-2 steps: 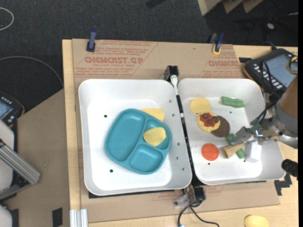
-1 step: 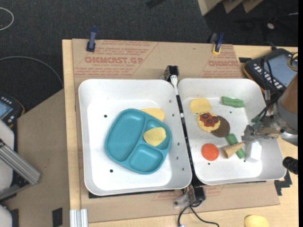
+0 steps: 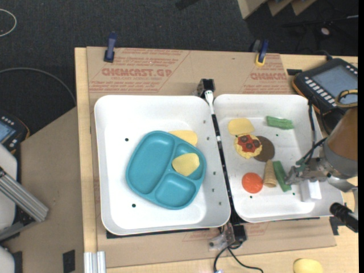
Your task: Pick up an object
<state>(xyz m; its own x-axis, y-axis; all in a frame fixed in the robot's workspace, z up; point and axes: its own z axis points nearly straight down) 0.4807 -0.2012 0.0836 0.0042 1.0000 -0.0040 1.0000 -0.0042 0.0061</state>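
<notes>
On the worktop (image 3: 142, 73) sit two white bins. The left bin (image 3: 114, 152) holds a blue divided plate (image 3: 151, 169) with a yellow chip (image 3: 186, 164) in one compartment and another yellow piece (image 3: 185, 136) at the plate's far edge. The right bin (image 3: 250, 209) holds a yellow piece (image 3: 240, 126), a small pizza (image 3: 248, 145), a brown disc (image 3: 266, 151), an orange ball (image 3: 252, 182), a cone (image 3: 268, 175) and two green sticks (image 3: 279, 122) (image 3: 281, 175). The pincer (image 3: 300, 175) hangs low at the right bin's right edge, just beside the nearer green stick; how wide it stands, I cannot tell.
</notes>
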